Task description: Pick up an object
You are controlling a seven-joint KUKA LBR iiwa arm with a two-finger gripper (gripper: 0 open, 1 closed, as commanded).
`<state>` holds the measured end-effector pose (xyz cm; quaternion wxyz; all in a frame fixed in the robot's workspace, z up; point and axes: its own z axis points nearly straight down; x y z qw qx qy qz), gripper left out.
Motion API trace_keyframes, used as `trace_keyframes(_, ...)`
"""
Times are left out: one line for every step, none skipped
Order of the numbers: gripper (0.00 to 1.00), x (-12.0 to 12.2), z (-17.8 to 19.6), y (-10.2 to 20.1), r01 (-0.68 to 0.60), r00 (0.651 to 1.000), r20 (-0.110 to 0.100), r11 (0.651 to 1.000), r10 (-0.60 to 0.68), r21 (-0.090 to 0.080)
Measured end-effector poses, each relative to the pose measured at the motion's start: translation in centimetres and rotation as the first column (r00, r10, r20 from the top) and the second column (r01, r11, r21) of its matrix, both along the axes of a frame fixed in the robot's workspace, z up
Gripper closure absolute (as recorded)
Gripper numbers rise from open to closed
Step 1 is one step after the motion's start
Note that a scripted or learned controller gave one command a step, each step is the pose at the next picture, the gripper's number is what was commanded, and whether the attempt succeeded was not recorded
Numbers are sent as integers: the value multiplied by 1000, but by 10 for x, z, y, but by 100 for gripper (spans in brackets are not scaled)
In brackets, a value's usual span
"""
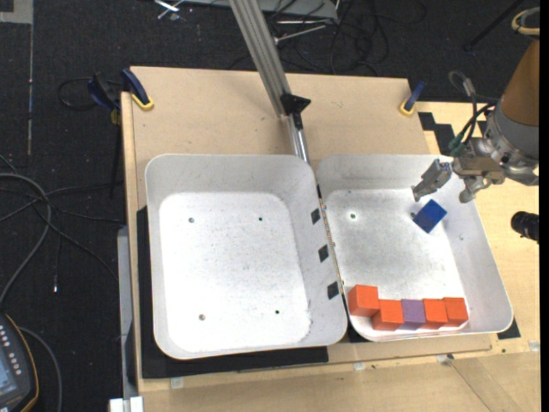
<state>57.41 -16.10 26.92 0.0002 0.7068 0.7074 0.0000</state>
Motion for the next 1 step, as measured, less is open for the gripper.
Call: trace_keyframes(0, -15, -106, -55, 5, 1000, -8, 1000, -5, 0)
